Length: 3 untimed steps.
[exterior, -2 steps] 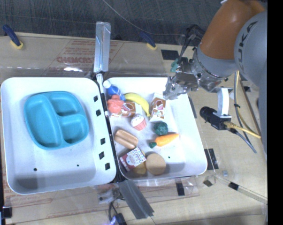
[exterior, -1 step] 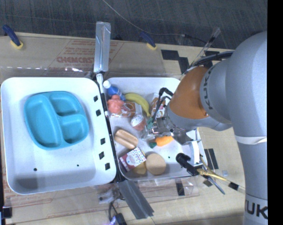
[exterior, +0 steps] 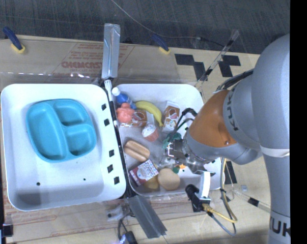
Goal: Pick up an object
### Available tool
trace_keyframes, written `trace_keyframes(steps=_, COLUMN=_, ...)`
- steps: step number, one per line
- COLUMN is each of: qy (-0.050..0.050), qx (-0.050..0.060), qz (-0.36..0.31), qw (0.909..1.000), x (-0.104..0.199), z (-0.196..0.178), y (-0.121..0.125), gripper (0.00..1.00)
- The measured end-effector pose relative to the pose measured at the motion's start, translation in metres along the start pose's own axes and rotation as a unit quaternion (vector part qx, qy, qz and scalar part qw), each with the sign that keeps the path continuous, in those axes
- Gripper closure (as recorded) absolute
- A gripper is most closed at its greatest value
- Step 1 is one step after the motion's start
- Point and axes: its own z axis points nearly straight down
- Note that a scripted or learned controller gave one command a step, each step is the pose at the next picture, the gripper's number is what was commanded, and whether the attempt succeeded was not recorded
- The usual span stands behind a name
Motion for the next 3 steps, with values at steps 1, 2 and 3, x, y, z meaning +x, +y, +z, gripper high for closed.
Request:
trace_keyframes(steps=1, qy=0.000, qx=0.000, qz=0.000, qw=1.0000, x=0.000, z=0.000, y=0.000, gripper=0.00)
trace_keyframes(steps=2, qy=-0.001, qx=0.000, qz=0.154, qw=0.9881, x=-0.012, z=0.000, y=0.079, gripper=0.00)
trace_keyframes(steps=3, qy=0.000, qx=0.002, qz=0.150, qw=0.9887, x=-0.010, z=-0.009, y=0.079, gripper=1.00)
